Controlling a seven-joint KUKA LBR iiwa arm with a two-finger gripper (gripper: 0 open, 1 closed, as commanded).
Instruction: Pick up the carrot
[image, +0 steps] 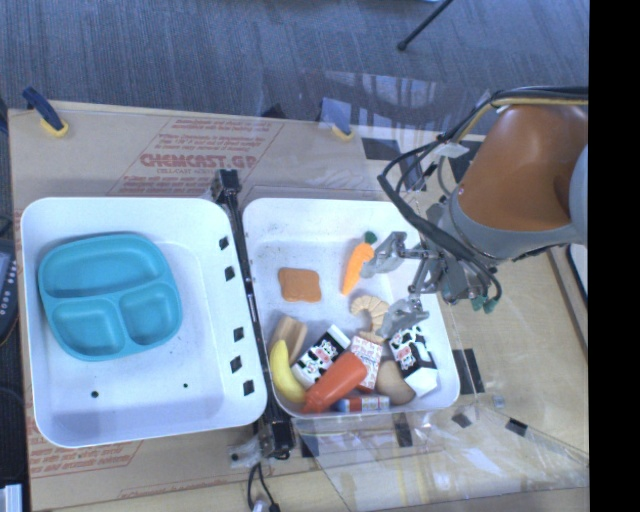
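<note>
The carrot (356, 264), orange with a small green top, lies in the right bin (300, 225) near its far right side. My gripper (395, 283) hangs just right of the carrot, its fingers (386, 251) spread wide apart with nothing between them. One finger tip sits beside the carrot's upper end; the other finger (405, 316) is lower, over a pale cookie-like piece (368, 305). The carrot rests on the bin floor, not held.
The right bin also holds an orange-brown slab (299, 285), a banana (282, 372), a red-orange piece (337, 382), two cow-print cartons (412, 360) and a marker (362, 404) crowded at its near end. A blue divided tray (108, 293) lies in the left bin (60, 410).
</note>
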